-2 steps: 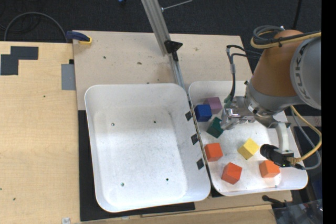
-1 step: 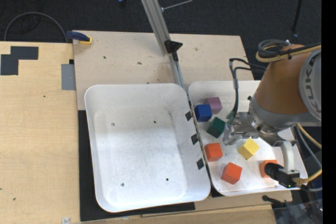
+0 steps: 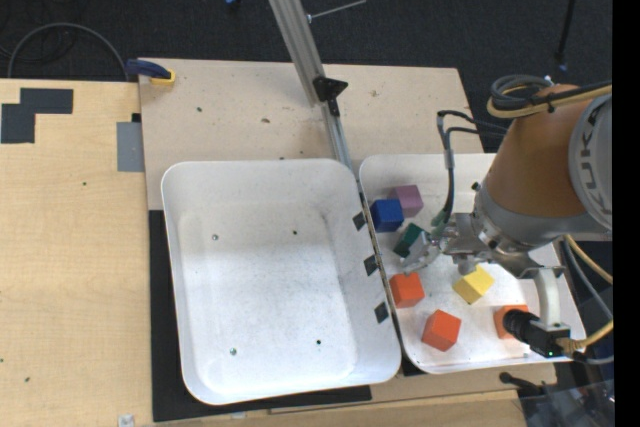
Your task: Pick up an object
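Observation:
Several coloured blocks lie in the right bin (image 3: 470, 165). Blue (image 3: 388, 213) and purple (image 3: 407, 198) blocks sit near its far left. A dark green block (image 3: 408, 239) lies tilted just below them. Two orange blocks (image 3: 406, 289) (image 3: 441, 329), a yellow block (image 3: 474, 284) and another orange block (image 3: 510, 320) lie nearer the front. My gripper (image 3: 430, 250) is low in the bin, right beside the green block and touching or nearly touching it. The wrist and orange band (image 3: 540, 165) cover the bin's right side.
The left bin (image 3: 200, 205) stands beside the right one, split off by a rim with black clips (image 3: 368, 263). A slanted aluminium bar (image 3: 295, 25) rises behind the bins. A black fitting (image 3: 535, 330) on the arm hangs over the front right corner.

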Robot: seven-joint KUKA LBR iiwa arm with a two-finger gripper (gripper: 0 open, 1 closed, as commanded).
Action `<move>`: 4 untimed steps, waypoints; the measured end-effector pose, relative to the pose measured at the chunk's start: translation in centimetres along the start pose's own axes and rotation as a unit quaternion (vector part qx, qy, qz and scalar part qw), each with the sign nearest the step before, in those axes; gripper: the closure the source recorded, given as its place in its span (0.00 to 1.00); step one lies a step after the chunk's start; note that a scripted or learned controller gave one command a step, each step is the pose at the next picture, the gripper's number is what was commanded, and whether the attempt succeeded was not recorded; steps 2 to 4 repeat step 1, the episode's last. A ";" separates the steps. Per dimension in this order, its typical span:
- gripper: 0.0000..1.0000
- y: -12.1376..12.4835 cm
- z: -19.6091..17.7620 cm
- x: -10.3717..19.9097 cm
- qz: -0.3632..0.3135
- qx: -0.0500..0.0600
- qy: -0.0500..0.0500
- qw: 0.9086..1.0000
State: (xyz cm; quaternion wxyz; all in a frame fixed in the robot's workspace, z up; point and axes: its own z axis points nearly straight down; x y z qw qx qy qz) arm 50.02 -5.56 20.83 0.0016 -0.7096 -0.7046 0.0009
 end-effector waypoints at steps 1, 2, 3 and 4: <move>0.00 -1.2 -1.8 1.6 -0.005 -0.001 0.000 1.000; 0.00 -1.2 -1.8 1.6 -0.005 -0.001 0.000 1.000; 0.00 -1.2 -1.8 1.6 -0.005 -0.001 0.000 1.000; 0.00 -1.2 -1.8 1.6 -0.005 -0.001 0.000 1.000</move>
